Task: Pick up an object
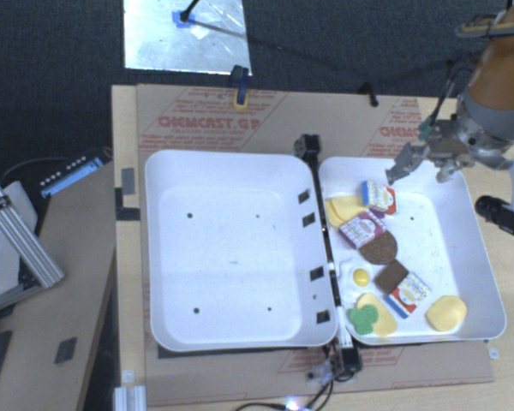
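Arm in from the right, orange band above the wrist, gripper [421, 163] poised over the far edge of the right bin [484, 255]. Two fingers visible, spread apart, one toward the bin's far-left part, the other further right; nothing between them. Gripper reads as open and empty.

All candidate objects lie in the right bin, crowded toward its left wall and near edge:
- small blue-red-white packet [379, 197], far-left part of the bin, closest to the gripper, just below and left of the fingers
- yellow wedge [344, 206], touching the purple packet [361, 228]
- brown round piece [379, 247] and dark brown square [391, 276], mid-bin
- fried-egg toy [361, 276] against the left wall
- red-white packet [409, 293], yellow lump [445, 312], green piece [362, 318] along the near edge

Left bin [167, 229]: bare white floor.

Progress, judged from this frame: nothing lifted, no contact with any object. Approach stage only. Remaining: choose a target (the blue-red-white packet looks the likeliest, by position), descend, close, lift. Neighbours sit close together near the left wall, so a clean single grasp there seems uncertain.
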